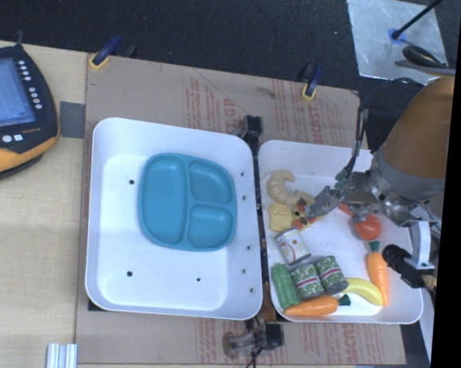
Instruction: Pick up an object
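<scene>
Because the task names no particular object, any of the toy foods heaped in the right bin (408, 316) could serve, and the pincer (318, 207) hangs low over that bin's upper middle, just beside a small orange-and-dark piece (300, 217) and near the pale croissant-like pastry (279, 184). Its dark fingers point left and downward toward these pieces, but whether they are spread or pressed together I cannot tell at this slant, and nothing visibly sits between them. A red tomato (366, 226) lies close under the wrist, likely too near the arm's body to be the intended target.

Further out, a yellowish waffle-like biscuit (280, 216) and a small tin can (292, 245) lie below the pincer, while two green-labelled cans (319, 277), a green vegetable (282, 285), a banana (365, 290) and two carrots (377, 274) crowd the bin's lower edge, packed touching one another, which would make a clean grasp there harder.

The left bin (110, 233) holds a blue divided plate (187, 202), probably the place for deposits. Both bins rest on cardboard (182, 95) clipped to the table (17, 241), presumably so they stay put. A teach pendant (8, 112) lies at the far left.
</scene>
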`<state>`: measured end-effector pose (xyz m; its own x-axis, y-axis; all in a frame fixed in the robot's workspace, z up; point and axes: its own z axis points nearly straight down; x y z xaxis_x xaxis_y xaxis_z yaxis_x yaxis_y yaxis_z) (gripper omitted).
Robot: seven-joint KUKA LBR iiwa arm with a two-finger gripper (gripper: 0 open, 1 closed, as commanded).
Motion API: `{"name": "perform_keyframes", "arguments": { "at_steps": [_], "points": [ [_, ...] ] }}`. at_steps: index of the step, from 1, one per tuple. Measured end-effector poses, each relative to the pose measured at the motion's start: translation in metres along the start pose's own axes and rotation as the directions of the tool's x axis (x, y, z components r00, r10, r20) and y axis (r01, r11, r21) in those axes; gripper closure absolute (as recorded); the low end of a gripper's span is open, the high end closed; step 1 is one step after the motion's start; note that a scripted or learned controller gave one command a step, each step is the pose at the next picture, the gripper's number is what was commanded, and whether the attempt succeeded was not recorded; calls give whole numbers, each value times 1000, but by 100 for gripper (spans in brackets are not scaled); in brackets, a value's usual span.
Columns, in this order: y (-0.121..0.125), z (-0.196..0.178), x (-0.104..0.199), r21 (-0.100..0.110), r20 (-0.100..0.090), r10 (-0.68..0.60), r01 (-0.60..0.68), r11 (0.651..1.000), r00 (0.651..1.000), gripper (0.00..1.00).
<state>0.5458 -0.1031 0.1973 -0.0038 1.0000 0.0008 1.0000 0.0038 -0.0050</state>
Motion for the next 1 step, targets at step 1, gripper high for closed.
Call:
{"name": "perform_keyframes", "arguments": {
  "at_steps": [1],
  "points": [
    [90, 103, -21, 2, 2, -2, 2, 1000, 1000, 0]
  ]
}}
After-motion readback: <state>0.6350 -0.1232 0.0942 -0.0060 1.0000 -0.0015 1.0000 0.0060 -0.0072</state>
